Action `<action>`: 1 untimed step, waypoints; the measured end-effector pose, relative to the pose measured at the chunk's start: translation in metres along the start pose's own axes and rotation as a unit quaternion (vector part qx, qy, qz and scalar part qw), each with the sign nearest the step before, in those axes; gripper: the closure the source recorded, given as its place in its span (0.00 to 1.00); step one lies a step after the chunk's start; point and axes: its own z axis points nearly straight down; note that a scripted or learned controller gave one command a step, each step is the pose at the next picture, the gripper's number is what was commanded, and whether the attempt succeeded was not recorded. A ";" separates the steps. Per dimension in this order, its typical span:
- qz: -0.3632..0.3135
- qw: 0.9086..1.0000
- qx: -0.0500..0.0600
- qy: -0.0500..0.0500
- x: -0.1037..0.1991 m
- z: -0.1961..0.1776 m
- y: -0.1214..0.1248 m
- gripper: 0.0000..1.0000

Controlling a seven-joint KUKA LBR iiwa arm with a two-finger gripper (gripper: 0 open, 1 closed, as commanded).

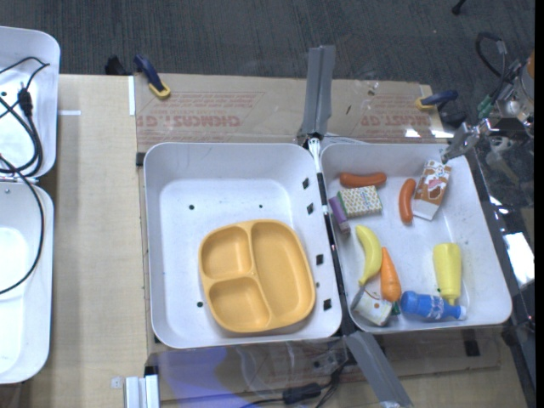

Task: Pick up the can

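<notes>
The can [372, 306] looks like a short pale tin lying tilted at the front of the right bin [497, 253]. It rests against the tip of the carrot [389, 276] and sits just left of a blue bottle [429, 306]. My gripper [459, 145] hangs over the right bin's far right corner, close to a small carton [432, 189]. It is well away from the can, with nothing seen in it.
The right bin also holds two sausages [363, 178] [407, 201], a speckled block [359, 201], a banana [368, 252] and a yellow bottle [448, 269]. A yellow divided plate [255, 274] lies in the left bin [170, 228]. Cables and clamps sit behind the bins.
</notes>
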 end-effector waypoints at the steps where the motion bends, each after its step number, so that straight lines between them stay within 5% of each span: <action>1: -0.042 0.999 0.002 0.005 0.005 0.138 -0.024 0.00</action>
